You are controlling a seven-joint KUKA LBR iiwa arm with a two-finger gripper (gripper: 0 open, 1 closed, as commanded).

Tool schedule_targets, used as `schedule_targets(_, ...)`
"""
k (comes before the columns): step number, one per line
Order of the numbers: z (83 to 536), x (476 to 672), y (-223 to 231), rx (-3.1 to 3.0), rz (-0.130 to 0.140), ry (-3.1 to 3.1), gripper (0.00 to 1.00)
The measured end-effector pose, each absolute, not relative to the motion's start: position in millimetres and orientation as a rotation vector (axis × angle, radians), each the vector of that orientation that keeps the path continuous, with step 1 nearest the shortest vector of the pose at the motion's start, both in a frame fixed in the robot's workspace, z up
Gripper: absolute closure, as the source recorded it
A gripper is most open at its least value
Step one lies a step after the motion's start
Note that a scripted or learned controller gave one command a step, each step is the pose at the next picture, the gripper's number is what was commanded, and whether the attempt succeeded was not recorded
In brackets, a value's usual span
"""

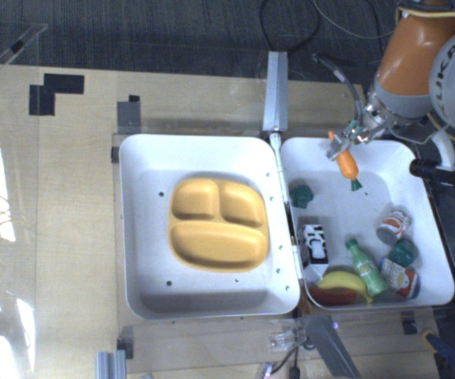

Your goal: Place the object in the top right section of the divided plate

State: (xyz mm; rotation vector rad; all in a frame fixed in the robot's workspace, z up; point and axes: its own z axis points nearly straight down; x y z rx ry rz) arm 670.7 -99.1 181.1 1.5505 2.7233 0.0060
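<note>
Between the closed fingers of the gripper (344,144), a carrot (347,165) is held by its upper end, over the far part of the right bin (429,219). Its long axis is hung nearly upright, green tip pointed down. Well to the gripper's left, the plate (216,222) is seen in the left bin (137,235).

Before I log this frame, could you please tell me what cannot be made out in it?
- Gripper: too small in the camera view to tell whether its fingers truly pinch the carrot hanging at its tip.
- Can: label too small to read.
- Red fruit: mostly covered by the banana.
- Arm: cut off by the right edge.
</note>
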Motion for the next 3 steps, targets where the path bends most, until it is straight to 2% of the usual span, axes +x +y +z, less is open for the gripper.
schedule_targets(1,186,646.0,-79,1.48,0.005,2.764,1.0)
schedule_targets(2,185,552.7,-5,1.64,0.005,2.676,1.0)
schedule_targets(3,185,551.1,62,2.005,0.005,2.416,1.0)
